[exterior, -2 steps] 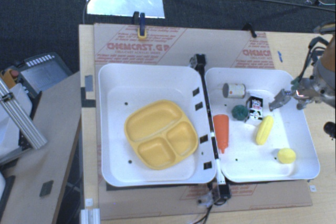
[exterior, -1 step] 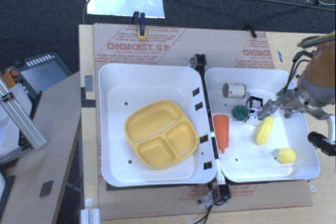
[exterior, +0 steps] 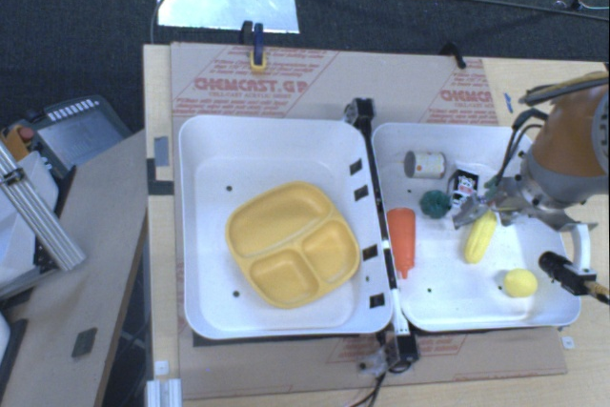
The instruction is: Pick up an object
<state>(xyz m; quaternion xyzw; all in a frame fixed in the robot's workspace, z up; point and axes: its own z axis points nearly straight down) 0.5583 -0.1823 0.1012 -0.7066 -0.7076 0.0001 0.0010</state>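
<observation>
In the right bin (exterior: 448,310) lie a yellow banana-shaped piece (exterior: 478,238), an orange carrot (exterior: 402,241), a yellow lemon (exterior: 519,282), a small green object (exterior: 436,203), a pale cylinder (exterior: 425,165) and a small black-and-white item (exterior: 465,183). My gripper (exterior: 479,207) reaches in from the right and sits low over the bin, right at the upper end of the banana-shaped piece and just right of the green object. Nothing is seen held in it.
The left bin (exterior: 210,148) holds a yellow divided plate (exterior: 291,243). A black divider with clips (exterior: 374,205) runs between the bins. The arm's grey body with its orange band (exterior: 570,143) hangs over the right bin's far right side.
</observation>
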